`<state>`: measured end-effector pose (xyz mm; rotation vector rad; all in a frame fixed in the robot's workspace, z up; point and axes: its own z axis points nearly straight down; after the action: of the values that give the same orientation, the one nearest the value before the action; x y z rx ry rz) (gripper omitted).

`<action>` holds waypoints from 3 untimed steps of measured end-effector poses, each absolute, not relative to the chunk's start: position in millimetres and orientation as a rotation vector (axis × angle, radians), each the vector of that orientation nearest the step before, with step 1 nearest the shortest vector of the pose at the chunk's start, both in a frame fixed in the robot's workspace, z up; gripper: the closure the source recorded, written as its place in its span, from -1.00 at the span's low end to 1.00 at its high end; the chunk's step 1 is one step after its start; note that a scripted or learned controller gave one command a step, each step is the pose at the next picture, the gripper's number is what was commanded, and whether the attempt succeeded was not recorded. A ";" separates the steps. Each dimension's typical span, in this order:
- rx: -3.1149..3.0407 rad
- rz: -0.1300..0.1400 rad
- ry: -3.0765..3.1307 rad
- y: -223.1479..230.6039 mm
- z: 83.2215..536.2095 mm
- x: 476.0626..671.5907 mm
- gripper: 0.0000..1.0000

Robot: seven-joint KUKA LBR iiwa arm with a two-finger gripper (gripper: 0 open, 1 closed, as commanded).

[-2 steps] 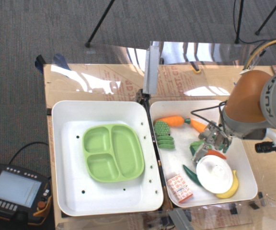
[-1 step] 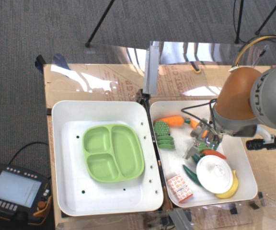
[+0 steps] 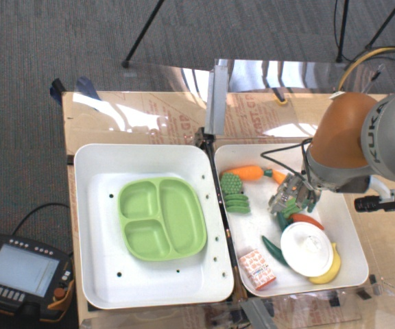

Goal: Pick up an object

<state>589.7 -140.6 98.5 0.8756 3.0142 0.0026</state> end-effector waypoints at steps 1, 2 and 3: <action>0.932 0.004 2.996 -106.5 124.2 627.8 1.00; 1.304 -0.001 2.866 -92.0 85.3 546.9 1.00; 1.303 0.000 2.864 -92.1 86.3 547.5 -1.00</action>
<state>547.5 -92.1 86.3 1.3027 2.8640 -0.0003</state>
